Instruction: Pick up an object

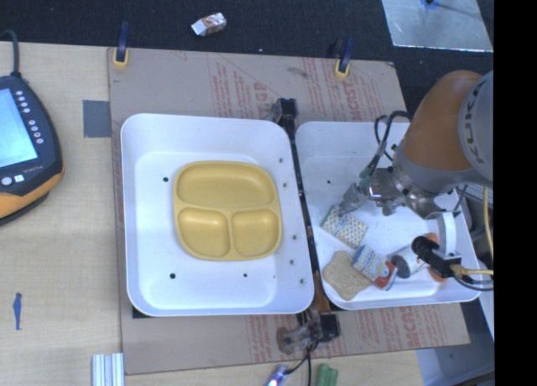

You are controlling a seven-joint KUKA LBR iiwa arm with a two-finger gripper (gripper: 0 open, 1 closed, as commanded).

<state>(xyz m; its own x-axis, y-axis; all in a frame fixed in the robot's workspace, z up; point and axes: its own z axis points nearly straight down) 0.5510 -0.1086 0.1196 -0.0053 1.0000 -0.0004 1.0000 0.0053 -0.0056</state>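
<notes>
The arm [449, 128] reaches into the right bin [336, 145], its pincer [362, 195] low over the bin floor, just above a patterned packet [346, 226]. The pincer's state cannot be told from this slant; nothing appears to sit in it. A tan sponge [344, 275] and a small carton [375, 264] lie nearer the front wall. The left bin [143, 208] holds a yellow tray [226, 208]. No object is lifted yet; grasp and lift remain.

the arm [449, 128] is grey with a broad rounded orange band above the wrist, black cables looping beside it, and a metal gripper [369, 193].
</notes>
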